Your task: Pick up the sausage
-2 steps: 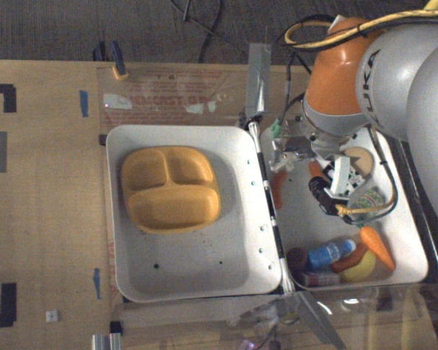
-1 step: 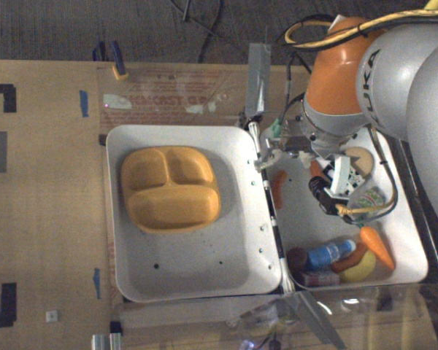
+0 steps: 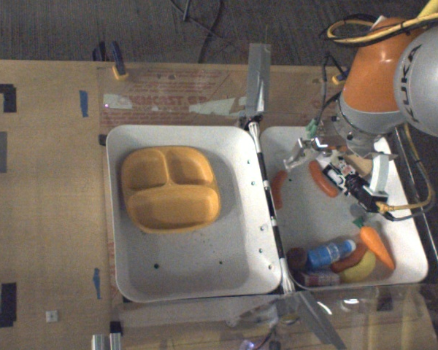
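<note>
Down at the near edge of the right bin (image 3: 416, 265) sits a huddle of small things: a blue bottle (image 3: 330, 254), a yellow banana-like piece (image 3: 360, 270), a reddish-brown piece (image 3: 348, 261) between them, a dark round item (image 3: 298, 257) and a flat pinkish packet (image 3: 320, 278). Largest of all is the grey arm (image 3: 423, 71) with its orange band, reaching in from the right above the right bin. Next in size is the left bin (image 3: 182, 275), which holds a yellow divided tray (image 3: 171, 188) lying toward its far left part. A carrot (image 3: 377, 247) lies in the right bin, just beside the near cluster on its right. Another red piece (image 3: 278, 189) rests against that bin's left wall. The gripper (image 3: 330, 172) hangs over the far half of the right bin, and the sausage (image 3: 323, 180), orange-red, sits at its fingertips, looking pinched between them and seemingly raised off the bin floor, though the height is hard to judge from above.
</note>
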Action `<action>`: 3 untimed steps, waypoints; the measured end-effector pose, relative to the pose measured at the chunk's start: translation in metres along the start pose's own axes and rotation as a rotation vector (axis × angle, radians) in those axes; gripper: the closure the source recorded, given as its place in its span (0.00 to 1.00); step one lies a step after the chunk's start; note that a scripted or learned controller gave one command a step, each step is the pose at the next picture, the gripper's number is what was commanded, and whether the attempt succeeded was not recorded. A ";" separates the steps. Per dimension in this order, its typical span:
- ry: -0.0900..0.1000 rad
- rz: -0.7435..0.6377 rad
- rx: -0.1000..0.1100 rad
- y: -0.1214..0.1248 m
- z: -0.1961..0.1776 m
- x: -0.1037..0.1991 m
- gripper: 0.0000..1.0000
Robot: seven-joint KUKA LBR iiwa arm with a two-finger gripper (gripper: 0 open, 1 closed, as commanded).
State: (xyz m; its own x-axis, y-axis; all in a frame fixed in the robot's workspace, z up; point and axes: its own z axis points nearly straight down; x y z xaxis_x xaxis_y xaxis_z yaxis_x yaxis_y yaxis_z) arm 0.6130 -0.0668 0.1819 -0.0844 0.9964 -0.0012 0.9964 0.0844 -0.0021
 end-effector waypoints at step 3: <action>0.001 -0.208 -0.002 -0.012 0.061 -0.057 0.00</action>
State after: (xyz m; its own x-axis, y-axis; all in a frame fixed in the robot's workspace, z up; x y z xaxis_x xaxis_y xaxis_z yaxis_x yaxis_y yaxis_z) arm 0.6053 -0.1249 0.1212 -0.2887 0.9574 -0.0003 0.9574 0.2887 0.0002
